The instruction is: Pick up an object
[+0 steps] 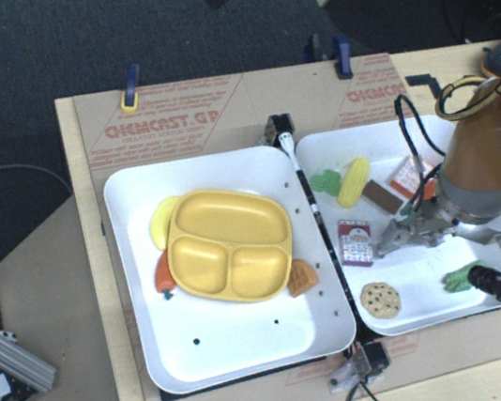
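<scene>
My gripper (397, 235) hangs low over the middle of the right bin (421, 309), with the grey and orange arm reaching in from the right. Just left of it lies a small red and white packet (355, 242). A round cookie (379, 299) rests near the bin's front edge. A yellow corn cob (353, 181) and a green leafy piece (326, 181) lie at the bin's back left. A brown bar (383, 195) and a red and white box (406, 178) sit behind the gripper. A green toy (460, 279) lies at the front right.
The left bin (228, 351) carries a yellow divided tray (229, 244), with a yellow piece (163, 219), an orange-red carrot (163, 274) and a brown waffle (301, 278) around it. Black cables loop over the arm. Clamps stand at the board's back edge.
</scene>
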`<state>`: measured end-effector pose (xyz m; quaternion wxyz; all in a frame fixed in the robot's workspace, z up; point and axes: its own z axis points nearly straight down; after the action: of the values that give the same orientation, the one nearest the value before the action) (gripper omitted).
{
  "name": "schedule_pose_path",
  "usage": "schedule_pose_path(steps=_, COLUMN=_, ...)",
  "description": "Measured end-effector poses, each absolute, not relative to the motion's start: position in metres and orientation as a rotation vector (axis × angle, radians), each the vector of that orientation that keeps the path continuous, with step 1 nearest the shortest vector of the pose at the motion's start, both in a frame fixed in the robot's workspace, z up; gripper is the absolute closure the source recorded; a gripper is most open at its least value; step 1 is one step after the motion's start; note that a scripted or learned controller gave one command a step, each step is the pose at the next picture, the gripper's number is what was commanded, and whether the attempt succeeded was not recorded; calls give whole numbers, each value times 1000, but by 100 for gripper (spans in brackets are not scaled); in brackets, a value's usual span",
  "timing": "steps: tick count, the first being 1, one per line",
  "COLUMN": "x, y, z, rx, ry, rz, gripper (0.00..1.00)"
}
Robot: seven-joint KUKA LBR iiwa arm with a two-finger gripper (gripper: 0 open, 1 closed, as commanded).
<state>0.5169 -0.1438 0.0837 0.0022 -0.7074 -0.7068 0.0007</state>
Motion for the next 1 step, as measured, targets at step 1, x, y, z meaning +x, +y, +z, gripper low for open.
schedule_pose_path(steps=1, x=517, y=-144, z=95, rx=-2224, ry=-2218, rz=0, gripper=100)
